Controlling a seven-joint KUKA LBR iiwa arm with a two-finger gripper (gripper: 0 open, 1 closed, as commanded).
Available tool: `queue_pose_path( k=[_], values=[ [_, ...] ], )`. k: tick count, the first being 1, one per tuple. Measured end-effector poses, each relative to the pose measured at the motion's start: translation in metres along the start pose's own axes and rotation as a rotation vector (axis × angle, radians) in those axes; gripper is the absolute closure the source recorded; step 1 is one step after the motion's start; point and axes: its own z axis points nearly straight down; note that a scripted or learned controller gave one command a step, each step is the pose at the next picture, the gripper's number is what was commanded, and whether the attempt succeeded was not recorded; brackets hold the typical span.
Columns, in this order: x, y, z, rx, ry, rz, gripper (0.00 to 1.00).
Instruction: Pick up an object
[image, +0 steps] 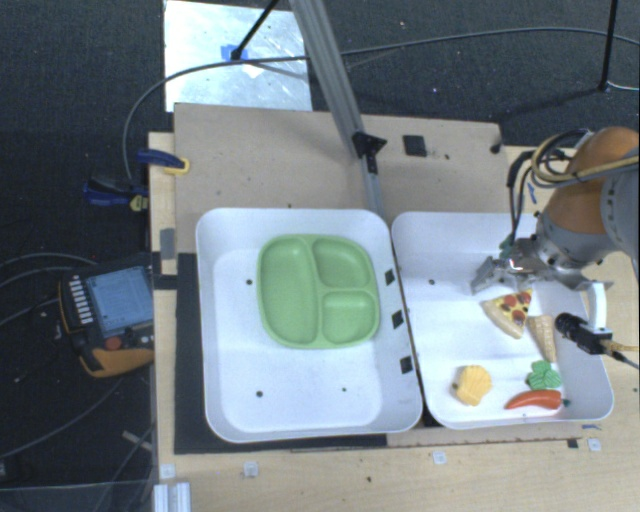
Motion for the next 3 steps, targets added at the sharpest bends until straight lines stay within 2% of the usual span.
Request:
queue_pose_path(
  k=[1, 3],
  values=[
    [-0.001, 0.001, -0.014, -0.006, -0.002, 0.000, 1.00],
    [-0.002, 0.007, -0.113, -0.008, -0.001, -0.003, 1.00]
  ],
)
